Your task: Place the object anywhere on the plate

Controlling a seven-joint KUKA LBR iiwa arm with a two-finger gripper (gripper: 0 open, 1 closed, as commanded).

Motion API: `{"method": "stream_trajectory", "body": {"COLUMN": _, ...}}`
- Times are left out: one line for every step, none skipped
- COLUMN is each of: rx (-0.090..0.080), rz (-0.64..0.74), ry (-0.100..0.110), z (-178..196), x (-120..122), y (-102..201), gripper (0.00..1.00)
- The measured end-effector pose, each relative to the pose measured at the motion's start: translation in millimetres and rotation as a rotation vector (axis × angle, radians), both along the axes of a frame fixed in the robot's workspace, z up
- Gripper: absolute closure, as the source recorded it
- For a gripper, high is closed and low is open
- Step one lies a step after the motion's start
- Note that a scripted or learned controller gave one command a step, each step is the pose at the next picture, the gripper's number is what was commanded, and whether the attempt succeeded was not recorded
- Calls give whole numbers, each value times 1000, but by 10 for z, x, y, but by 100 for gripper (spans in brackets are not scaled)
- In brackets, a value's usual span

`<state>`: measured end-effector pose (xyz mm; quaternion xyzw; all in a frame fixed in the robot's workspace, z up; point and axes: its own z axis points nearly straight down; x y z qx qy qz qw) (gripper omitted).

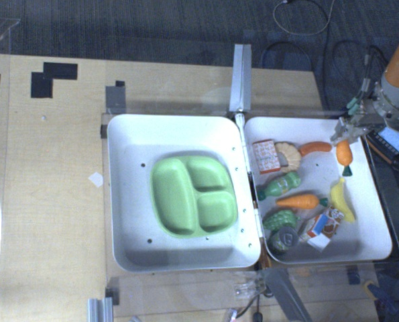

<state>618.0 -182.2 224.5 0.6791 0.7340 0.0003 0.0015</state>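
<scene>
A light green divided plate (192, 194) lies in the middle of the left white bin (129, 146). My gripper (345, 139) hangs over the far right part of the right bin (380, 237), far to the right of the plate. Its fingers are shut on a small orange toy vegetable (345, 153), which hangs below them with its dark tip pointing down, just above the bin floor.
The right bin also holds a red-and-white box (265, 155), a cracker (288, 154), an orange sausage shape (314, 148), a green bottle (280, 185), a carrot (298, 201), a banana (341, 200), a carton (323, 225) and a grey can (284, 239). A metal rail (240, 79) divides the bins.
</scene>
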Motion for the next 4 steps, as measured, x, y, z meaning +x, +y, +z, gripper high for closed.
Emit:
{"method": "stream_trajectory", "body": {"rx": 2, "rz": 250, "ry": 2, "z": -361, "x": 111, "y": 548, "gripper": 100}}
{"method": "stream_trajectory", "body": {"rx": 1, "rz": 444, "ry": 1, "z": -340, "x": -222, "y": 633, "gripper": 100}}
{"method": "stream_trajectory", "body": {"rx": 1, "rz": 537, "ry": 2, "z": -299, "x": -217, "y": 1491, "gripper": 100}}
{"method": "stream_trajectory", "body": {"rx": 1, "rz": 537, "ry": 2, "z": -298, "x": -217, "y": 1489, "gripper": 0}}
